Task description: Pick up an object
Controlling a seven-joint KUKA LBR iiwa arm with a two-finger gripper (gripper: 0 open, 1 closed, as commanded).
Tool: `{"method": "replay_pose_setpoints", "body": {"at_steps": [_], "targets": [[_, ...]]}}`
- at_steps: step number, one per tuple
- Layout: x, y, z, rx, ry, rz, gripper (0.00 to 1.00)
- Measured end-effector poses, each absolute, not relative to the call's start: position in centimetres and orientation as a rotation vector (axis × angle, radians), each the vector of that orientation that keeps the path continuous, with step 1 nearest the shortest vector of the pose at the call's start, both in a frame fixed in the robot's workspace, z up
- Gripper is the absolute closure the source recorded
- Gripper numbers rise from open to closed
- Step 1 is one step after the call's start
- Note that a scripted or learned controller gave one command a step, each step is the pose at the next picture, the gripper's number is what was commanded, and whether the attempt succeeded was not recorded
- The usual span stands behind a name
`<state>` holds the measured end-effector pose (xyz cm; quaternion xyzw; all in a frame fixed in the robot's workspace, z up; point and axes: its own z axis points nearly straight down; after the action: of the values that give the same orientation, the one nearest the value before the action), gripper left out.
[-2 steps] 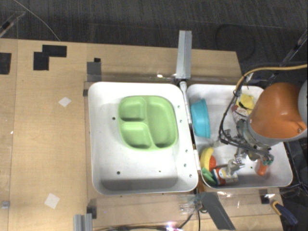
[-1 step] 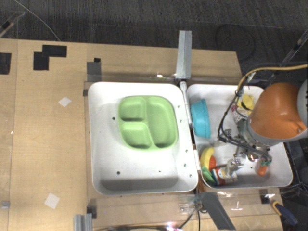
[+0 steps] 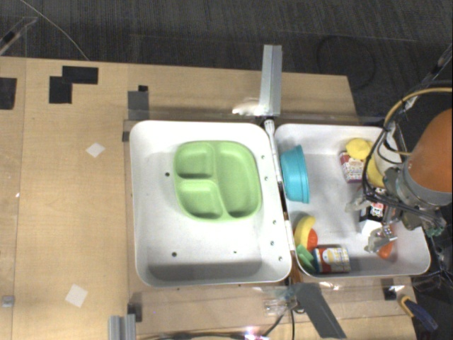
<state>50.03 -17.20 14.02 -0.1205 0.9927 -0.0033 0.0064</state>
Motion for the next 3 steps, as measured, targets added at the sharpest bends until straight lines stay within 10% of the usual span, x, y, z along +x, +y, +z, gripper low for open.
{"method": "replay_pose_setpoints", "body": {"at_steps": [3], "targets": [[50.1,-17.1,9.2,0.084,3.132,-0.001,0.0]]}}
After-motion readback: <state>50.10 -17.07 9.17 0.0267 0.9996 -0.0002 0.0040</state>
